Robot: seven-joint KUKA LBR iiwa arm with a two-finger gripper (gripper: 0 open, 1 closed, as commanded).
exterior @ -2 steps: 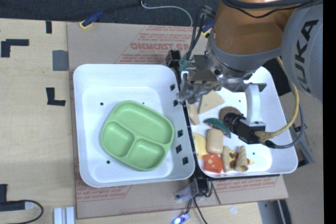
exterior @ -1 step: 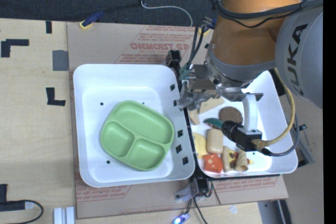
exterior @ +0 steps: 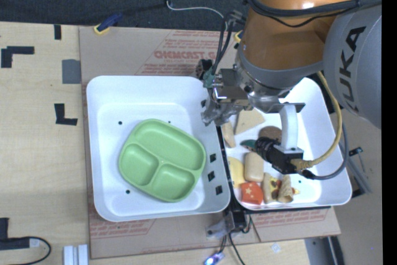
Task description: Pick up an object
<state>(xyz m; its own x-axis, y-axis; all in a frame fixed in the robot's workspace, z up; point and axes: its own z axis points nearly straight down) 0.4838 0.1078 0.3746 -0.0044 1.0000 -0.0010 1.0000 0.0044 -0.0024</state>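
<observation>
Now hovers with the pincer (exterior: 214, 110) at the inner wall of the food-toy bin (exterior: 322, 189); cannot tell whether apart or together. Finds the pale wedge (exterior: 247, 122) just beside it, on the arm's side, long axis slanting away; leaves the green plate (exterior: 162, 159) further off, opposite.

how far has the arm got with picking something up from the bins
Done: the arm has reached over the right bin, where the small food-like pieces lie. In hand: nothing visibly gripped; the claw sits by the bin's left wall, its grip hidden. Left: taking hold of a piece and lifting it. The green divided plate lies in the left bin.
</observation>
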